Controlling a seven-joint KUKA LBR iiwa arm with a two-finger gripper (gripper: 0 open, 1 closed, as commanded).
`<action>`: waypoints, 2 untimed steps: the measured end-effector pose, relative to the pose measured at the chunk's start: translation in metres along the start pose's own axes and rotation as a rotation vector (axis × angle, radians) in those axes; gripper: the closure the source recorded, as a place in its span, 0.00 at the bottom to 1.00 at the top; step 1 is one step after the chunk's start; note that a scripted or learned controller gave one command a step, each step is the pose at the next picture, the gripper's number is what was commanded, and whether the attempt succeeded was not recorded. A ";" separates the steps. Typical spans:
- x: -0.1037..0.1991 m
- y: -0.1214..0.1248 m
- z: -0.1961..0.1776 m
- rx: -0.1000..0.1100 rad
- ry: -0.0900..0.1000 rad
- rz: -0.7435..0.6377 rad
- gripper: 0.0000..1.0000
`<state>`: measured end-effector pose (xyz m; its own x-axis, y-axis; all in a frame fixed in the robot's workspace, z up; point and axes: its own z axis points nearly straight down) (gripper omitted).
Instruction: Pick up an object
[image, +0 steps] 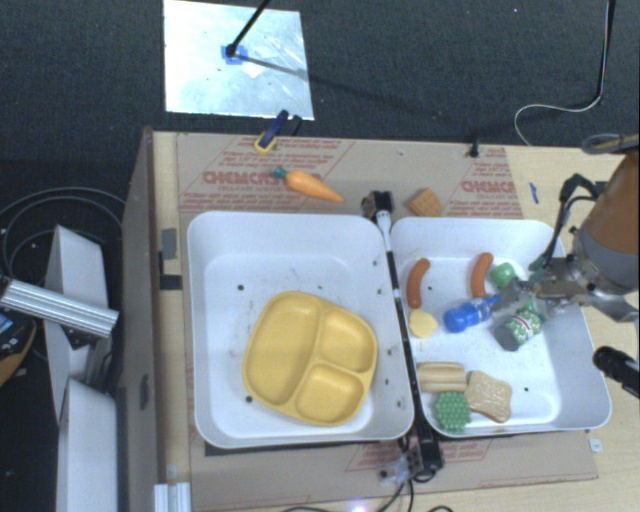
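My gripper reaches in from the right and hangs low over the right bin, near its right middle. Directly beneath and beside it lies a small grey can with a green label. A blue bottle-shaped toy lies just left of the gripper. A green round piece and an orange sausage sit just behind it. Whether the gripper touches the can or the blue toy, I cannot tell.
The right bin also holds a second sausage, a pale yellow piece, a bread roll, a cracker and a green knobbly piece. A yellow divided plate lies in the left bin. A carrot lies behind the bins.
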<state>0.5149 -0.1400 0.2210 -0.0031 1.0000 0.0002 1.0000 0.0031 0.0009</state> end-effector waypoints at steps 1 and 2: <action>0.014 0.046 0.137 -0.002 -0.001 0.000 0.00; 0.014 0.046 0.126 -0.002 0.000 0.000 1.00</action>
<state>0.5614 -0.1259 0.0946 -0.0034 1.0000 -0.0003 1.0000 0.0034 0.0029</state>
